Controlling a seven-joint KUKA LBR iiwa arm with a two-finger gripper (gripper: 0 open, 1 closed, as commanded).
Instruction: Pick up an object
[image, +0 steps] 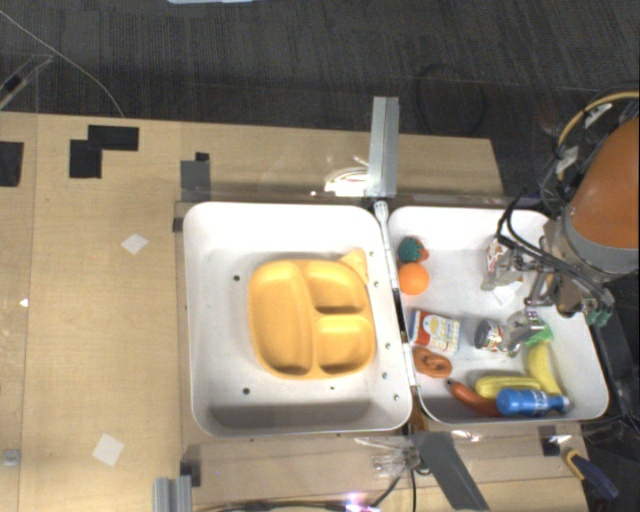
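I see my pincer (520, 325) low in the right bin (455, 225), though I can't tell its state. The banana (542, 365) lies at its five o'clock; I'd centre over it, then descend.

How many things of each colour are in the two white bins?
Yellow: 3 – tray, banana, long yellow piece
Orange: 2 – ball, ring
Green: 1 – small toy
Blue: 1 – bottle
Red: 1 – long piece
White and red: 1 – packet
Total: 9
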